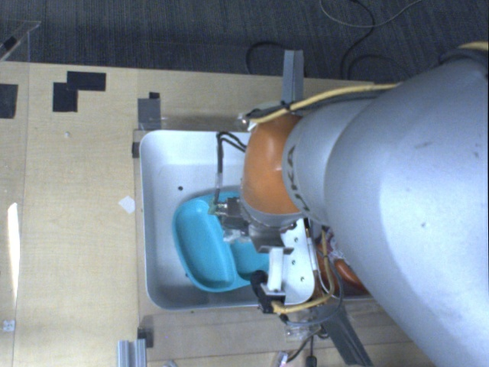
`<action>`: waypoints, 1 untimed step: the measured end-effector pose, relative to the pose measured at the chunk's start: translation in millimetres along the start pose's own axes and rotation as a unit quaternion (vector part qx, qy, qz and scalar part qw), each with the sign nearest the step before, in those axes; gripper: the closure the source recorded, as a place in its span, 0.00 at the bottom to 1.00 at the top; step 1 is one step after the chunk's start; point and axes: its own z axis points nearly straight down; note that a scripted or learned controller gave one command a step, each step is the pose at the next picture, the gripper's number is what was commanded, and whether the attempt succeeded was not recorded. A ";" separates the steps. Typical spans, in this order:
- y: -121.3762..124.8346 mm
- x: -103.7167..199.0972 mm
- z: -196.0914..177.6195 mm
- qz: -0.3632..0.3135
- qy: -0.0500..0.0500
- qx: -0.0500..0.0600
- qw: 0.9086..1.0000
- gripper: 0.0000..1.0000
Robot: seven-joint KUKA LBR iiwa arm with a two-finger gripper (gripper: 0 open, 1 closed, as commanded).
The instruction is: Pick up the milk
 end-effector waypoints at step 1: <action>-14.1 8.2 -147.7 -0.224 -0.002 0.003 0.975 1.00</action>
